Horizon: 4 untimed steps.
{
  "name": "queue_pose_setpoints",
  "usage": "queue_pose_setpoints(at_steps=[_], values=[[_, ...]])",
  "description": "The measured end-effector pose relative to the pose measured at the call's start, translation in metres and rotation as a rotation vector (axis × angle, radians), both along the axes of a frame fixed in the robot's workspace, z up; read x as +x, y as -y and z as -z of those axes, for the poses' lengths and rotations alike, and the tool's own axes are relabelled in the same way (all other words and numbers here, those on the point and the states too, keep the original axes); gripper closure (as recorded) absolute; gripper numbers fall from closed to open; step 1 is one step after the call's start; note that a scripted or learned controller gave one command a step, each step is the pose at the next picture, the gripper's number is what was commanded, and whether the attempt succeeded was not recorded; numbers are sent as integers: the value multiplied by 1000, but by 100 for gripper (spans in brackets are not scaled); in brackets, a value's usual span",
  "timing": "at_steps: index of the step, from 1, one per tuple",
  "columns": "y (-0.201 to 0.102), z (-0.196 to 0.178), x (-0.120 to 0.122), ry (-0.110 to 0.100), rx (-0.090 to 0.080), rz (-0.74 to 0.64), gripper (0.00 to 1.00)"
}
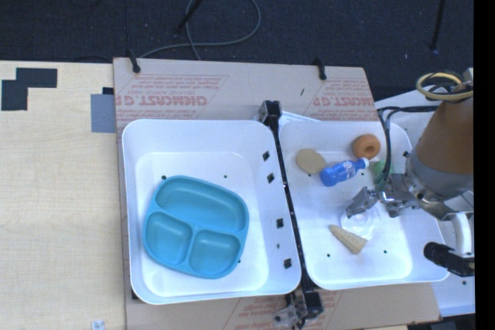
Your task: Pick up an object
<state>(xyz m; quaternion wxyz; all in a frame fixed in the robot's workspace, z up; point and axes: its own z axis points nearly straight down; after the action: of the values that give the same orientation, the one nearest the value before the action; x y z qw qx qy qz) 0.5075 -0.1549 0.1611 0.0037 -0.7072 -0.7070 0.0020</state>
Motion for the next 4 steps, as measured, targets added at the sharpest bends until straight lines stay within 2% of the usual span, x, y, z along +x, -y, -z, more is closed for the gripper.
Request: queue_pose_setpoints(at_steps=[2, 3, 4], values=[[-4, 73, -1, 8, -3, 1, 0], [-1, 59, 1, 14, -5, 7, 100], [5, 14, 6, 10, -3, 1, 100]])
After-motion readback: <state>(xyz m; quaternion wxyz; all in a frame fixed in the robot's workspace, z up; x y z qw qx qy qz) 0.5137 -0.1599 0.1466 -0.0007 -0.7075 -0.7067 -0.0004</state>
